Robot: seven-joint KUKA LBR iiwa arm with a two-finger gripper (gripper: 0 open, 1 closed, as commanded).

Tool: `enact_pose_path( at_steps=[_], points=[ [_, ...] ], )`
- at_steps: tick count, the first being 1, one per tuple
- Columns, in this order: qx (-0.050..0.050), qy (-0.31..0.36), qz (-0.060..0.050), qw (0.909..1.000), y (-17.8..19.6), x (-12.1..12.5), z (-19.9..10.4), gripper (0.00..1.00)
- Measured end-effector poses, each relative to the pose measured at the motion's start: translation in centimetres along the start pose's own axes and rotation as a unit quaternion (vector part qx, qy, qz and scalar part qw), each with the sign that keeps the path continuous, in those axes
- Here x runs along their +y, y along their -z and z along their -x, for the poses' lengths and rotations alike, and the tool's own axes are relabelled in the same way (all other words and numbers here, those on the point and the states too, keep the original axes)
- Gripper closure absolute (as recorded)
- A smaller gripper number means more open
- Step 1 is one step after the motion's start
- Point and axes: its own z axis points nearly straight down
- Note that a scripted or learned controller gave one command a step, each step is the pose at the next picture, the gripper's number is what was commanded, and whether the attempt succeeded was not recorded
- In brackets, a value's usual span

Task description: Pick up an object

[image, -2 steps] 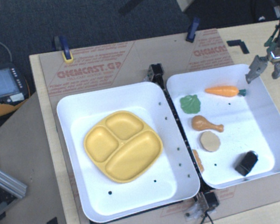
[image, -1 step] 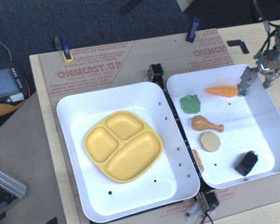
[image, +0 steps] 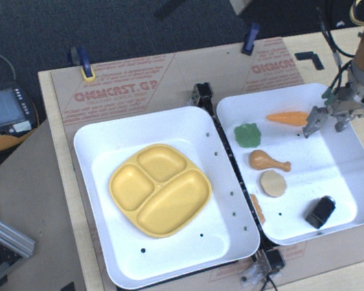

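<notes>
The right bin (image: 353, 167) holds a green broccoli piece (image: 248, 135), an orange carrot (image: 287, 118), a tan drumstick (image: 268, 159), a round beige cookie (image: 273, 184) and a black block (image: 320, 212). My gripper (image: 325, 123) hangs over the bin's far right part, just right of the carrot's tip. Its fingers stand apart, with only the white bin floor showing between them. It touches none of the objects.
The left bin (image: 93, 157) carries a yellow divided plate (image: 160, 189). A thin orange strip (image: 256, 208) lies against the right bin's left wall. Bare bin floor stretches between the gripper and the black block.
</notes>
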Motion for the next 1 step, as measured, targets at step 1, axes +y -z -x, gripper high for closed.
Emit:
enact_pose_path(
  at_steps=[1],
  points=[
    [0.001,0.0,0.001,1.0,-5.83,0.62,0.16,0.0]
  ],
)
